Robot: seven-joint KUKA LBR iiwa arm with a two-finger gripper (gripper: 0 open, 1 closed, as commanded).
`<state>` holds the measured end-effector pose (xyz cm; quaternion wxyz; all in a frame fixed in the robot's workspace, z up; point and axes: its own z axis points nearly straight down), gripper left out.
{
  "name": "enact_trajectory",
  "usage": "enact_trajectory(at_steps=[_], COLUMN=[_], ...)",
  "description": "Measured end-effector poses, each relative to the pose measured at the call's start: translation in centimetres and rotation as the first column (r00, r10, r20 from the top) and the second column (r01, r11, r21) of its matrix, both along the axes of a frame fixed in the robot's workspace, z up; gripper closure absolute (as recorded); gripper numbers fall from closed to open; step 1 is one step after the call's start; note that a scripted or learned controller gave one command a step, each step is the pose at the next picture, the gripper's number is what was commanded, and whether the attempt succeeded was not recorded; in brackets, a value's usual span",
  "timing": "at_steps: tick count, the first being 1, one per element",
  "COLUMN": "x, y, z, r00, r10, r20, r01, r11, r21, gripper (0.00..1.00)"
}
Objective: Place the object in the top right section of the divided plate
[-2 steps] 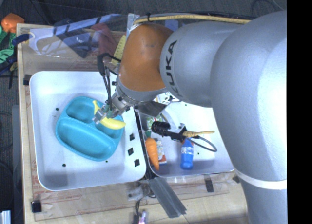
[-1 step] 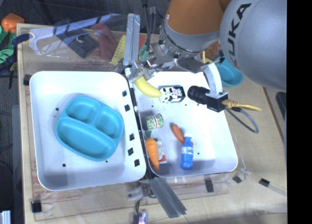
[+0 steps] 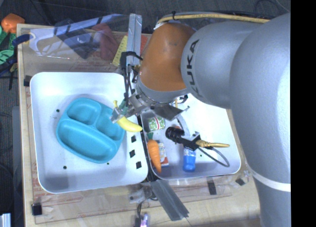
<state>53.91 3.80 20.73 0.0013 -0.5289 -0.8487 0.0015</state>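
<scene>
Gripper [image 3: 124, 113] hangs over the far right corner of the left bin [image 3: 47, 171], just off the right rim of the blue divided plate [image 3: 86, 132]. The wrist and its orange band cover it from above, so I cannot tell whether it is wide, narrow or closed on anything.

Banana [image 3: 130, 124] sits directly on the near side of the gripper, touching it or very close to it; which one is unclear. Whether it is gripped or merely resting is also unclear.

- Position: at the plate's right edge, between the plate and the wall shared by the two bins. Its left end overlaps the plate rim beside the right section.
- Long axis: mostly left to right, a little slanted, with the right end nearer the camera and pointing toward the shared wall. The left end points into the plate.

Plate lies tilted in the middle of the left bin, three sections showing, all bare blue.

Room: open white floor lies left and near of the plate. The right side is tight, since the banana has the bin wall just beside it.

Right bin [image 3: 222, 122] holds a carrot [image 3: 154, 155] along its left wall, a small blue item [image 3: 189, 161] near the near wall, and a green-labelled packet [image 3: 156, 124] just right of the banana across the wall.
</scene>
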Motion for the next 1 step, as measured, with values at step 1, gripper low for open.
enact_trajectory(at_steps=[1], x=[0.02], y=[-0.03], z=[0.03], r00=[1.000], r10=[-0.001], r20=[0.001], r01=[0.001], r11=[1.000], r21=[0.000], gripper=[0.00])
